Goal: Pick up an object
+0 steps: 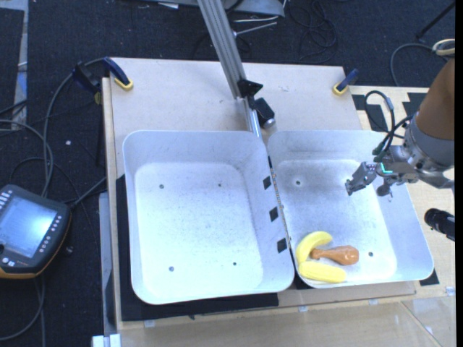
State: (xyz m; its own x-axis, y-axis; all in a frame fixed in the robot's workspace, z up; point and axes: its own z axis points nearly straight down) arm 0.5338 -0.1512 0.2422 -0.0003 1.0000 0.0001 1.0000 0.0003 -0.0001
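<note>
- The gripper [359, 183], whose state cannot be told, hangs over the right bin [405, 215], nothing seen in its hold.
- The banana [316, 255] and chicken drumstick [338, 254] lie touching at the bin's six o'clock wall, likely having slid downslope there.

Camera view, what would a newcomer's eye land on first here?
Probably the yellow banana and the brown chicken drumstick toy, lying together at the near edge of the right bin. Next, the arm's end effector hanging above that bin's far right part, well apart from them.
</note>
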